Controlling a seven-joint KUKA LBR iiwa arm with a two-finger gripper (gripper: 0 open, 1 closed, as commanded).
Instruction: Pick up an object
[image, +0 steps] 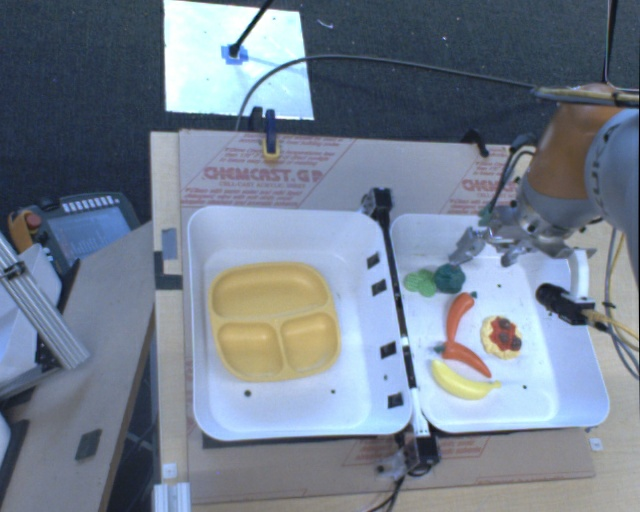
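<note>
A: Is it bright?
B: Yes, even light from above. The white bins (300, 225) nearly wash out, and the silvery sheet (235, 60) glares.
A: Shadows?
B: Soft and short, under the yellow tray (272, 318).
A: Sharp?
B: Slightly soft and grainy throughout.

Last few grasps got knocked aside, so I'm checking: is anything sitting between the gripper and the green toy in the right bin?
Nothing visible does. The gripper hangs over the back of the right bin, and the green toy lies just to its left on bare bin floor. The orange carrots lie nearer the camera, off that path.
</note>
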